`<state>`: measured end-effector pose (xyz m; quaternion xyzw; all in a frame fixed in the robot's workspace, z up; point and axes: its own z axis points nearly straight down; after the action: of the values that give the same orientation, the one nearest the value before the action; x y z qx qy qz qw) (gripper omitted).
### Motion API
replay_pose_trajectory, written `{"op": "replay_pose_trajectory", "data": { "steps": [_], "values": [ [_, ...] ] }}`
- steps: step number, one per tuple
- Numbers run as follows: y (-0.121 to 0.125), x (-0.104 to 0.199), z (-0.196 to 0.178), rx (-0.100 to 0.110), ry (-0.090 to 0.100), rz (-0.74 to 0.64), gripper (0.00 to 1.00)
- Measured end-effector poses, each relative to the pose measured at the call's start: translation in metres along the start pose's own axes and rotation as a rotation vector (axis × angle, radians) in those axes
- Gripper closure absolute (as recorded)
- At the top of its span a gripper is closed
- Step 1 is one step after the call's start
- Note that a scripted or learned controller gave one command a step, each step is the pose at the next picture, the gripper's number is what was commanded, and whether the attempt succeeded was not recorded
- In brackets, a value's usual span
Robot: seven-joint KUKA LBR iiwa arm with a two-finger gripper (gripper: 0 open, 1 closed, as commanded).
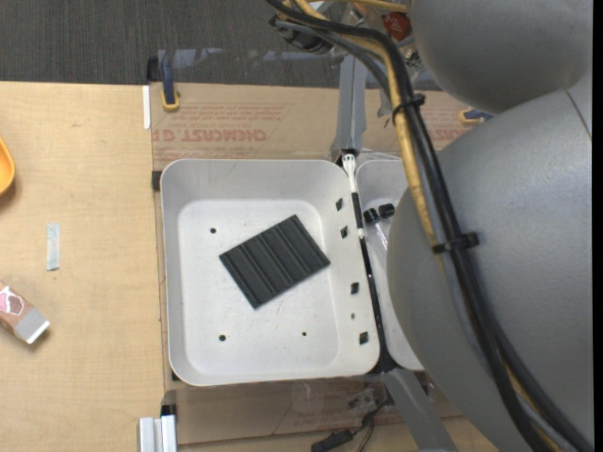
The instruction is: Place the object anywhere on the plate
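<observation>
Your widest open room is the left bin [171, 252], in the centre of the frame. Its white floor is bare on all sides of the dark ribbed plate [275, 261], and its rounded rim is unobstructed at the top, left and bottom. Along its right rim it meets the right bin [377, 181], of which you see just a narrow strip at the upper corner. Left of the bins the table [85, 168] is mostly free, with an orange object [5, 172] cut by the left edge, a small grey strip [53, 248] and a pink-and-white item [21, 315] lower down.

The arm [513, 252] fills the right side of the frame from top to bottom. Its grey body lies over the right bin, and black and yellow cables [415, 139] run down its flank. That bulk hides its working end, so you cannot tell whether the grip is released or clenched.

The plate is a flat, dark grey rectangle with parallel ridges. It lies near the middle of the left bin, turned at a slant, apart from every wall.
</observation>
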<state>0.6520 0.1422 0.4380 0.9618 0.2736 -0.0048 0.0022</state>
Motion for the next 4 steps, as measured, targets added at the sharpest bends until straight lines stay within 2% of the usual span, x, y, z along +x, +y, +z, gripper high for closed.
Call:
{"op": "replay_pose_trajectory", "data": {
  "steps": [1,2,3,4],
  "values": [
    [0.001,0.001,-0.004,-0.002,-0.011,-0.003,1.00],
    [-0.053,0.019,0.076,0.000,0.004,0.322,1.00],
    [-0.053,0.020,0.076,0.000,0.003,0.321,0.00],
    [-0.024,0.015,-0.001,0.000,0.003,0.353,0.00]
  ]
}}
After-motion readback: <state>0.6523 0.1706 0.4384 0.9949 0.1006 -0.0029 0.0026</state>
